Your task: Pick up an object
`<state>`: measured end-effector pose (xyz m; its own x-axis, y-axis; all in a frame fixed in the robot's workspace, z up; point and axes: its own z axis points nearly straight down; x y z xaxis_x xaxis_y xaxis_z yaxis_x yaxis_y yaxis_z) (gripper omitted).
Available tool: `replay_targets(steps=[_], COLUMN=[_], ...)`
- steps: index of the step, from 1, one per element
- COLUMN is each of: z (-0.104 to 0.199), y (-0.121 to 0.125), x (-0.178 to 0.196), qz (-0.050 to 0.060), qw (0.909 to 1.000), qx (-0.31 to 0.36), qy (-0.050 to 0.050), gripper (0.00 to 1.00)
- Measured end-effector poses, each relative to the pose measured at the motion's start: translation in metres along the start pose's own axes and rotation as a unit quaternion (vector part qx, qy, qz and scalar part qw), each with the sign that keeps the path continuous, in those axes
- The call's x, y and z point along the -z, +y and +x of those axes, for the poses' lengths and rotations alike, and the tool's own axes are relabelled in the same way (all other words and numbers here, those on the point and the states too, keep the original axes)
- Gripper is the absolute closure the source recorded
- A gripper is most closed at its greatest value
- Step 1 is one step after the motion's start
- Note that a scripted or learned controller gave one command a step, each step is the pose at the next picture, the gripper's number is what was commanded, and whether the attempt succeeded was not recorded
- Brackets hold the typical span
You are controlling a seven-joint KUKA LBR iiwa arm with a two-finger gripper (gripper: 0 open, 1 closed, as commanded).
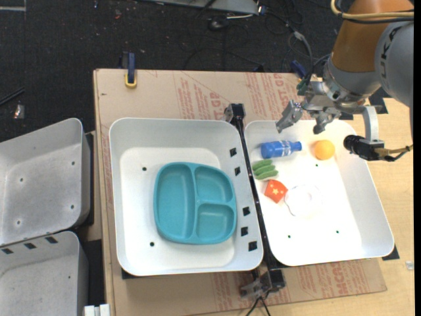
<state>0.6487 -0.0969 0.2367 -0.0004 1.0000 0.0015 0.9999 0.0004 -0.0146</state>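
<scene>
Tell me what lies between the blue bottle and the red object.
In the camera view, a green object lies between the blue bottle and the red object.

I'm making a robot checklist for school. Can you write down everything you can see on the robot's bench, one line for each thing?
Surface: brown board bearing two white bins, left bin and right bin, side by side.
Job's things: in the right bin, a blue bottle lying on its side, an orange ball, a green piece, a red piece and a clear thing, hard to make out.
Clutter: a teal divided plate in the left bin.
Hand: the hand hangs over the right bin's far edge, open, holding nothing.
Cables: dark wires on the floor beyond the bench.
Surroundings: white trays at left; a blue and yellow clamp on the board's far edge.
</scene>
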Motion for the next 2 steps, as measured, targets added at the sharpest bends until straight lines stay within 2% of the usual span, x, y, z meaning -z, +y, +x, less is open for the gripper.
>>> replay_targets(steps=[1, 2], z=[0.000, 0.001], y=[0.002, 0.003], x=[0.008, -0.036], qz=[-0.006, -0.005], qw=[1.0000, 1.0000], qx=[0.001, 0.000], qy=[-0.001, -0.001], gripper=[0.00, 0.00])
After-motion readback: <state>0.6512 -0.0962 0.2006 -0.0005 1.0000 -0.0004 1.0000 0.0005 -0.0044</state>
